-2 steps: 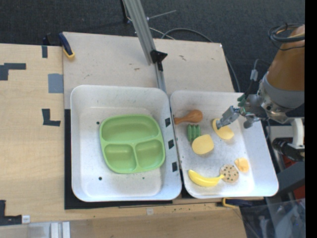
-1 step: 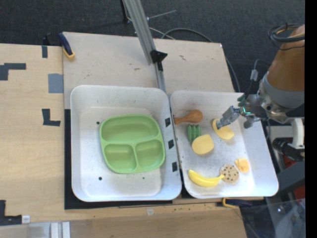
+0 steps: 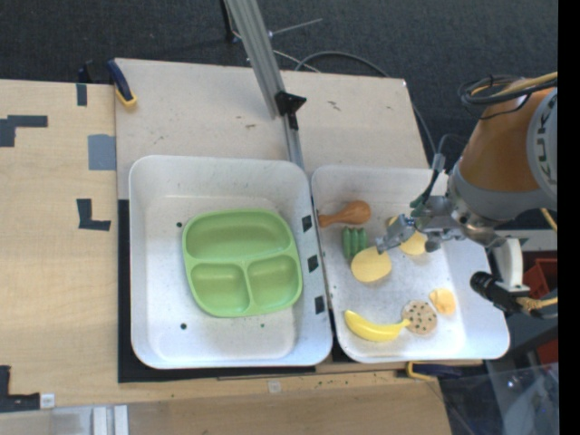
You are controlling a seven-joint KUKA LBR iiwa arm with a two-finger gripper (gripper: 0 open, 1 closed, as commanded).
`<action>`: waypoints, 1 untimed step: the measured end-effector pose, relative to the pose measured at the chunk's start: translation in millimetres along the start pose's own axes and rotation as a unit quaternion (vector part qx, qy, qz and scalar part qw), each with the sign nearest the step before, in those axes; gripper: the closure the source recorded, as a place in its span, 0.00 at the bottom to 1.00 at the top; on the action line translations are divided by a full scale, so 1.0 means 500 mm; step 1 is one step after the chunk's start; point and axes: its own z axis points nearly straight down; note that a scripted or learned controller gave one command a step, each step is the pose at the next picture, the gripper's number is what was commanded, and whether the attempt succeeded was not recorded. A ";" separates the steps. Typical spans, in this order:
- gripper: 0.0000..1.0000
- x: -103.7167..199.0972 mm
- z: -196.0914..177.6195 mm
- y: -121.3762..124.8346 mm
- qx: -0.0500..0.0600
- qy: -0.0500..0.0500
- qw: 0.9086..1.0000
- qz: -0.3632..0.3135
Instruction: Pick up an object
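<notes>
At the right of the frame, the grey-and-orange arm (image 3: 507,166) reaches in over the right bin (image 3: 476,333), and its tool (image 3: 399,236) sits low among the toy foods in that bin's upper middle. Whether the tool is wide or narrow cannot be told from this angle, and nothing is visibly held by it. The task therefore reads as not yet done: every object lies on the bin floor, and the grasp and the lift are left. The likeliest target, judged from position alone, is the yellow round piece (image 3: 371,266), which lies just below and left of the tool tip; it is roughly round, so it has no marked long axis. A second small yellow piece (image 3: 415,245) lies just to the right of the tool. Near them, the green piece (image 3: 353,241) has its long axis running up and down the frame, and the brown drumstick (image 3: 345,214) lies nearly left to right, its thick end toward the right. Toward the lower edge of the bin, the banana (image 3: 372,327) lies left to right in a shallow curve, its ends turned upward, touching or just beside the cookie (image 3: 420,316); an orange piece (image 3: 443,301) lies near these. On the left of the counter (image 3: 54,243), the left bin (image 3: 145,270) carries a green divided plate (image 3: 241,262), well apart from the tool.
</notes>
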 end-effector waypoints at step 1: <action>0.00 0.002 0.129 -0.009 0.001 0.000 1.000 0.001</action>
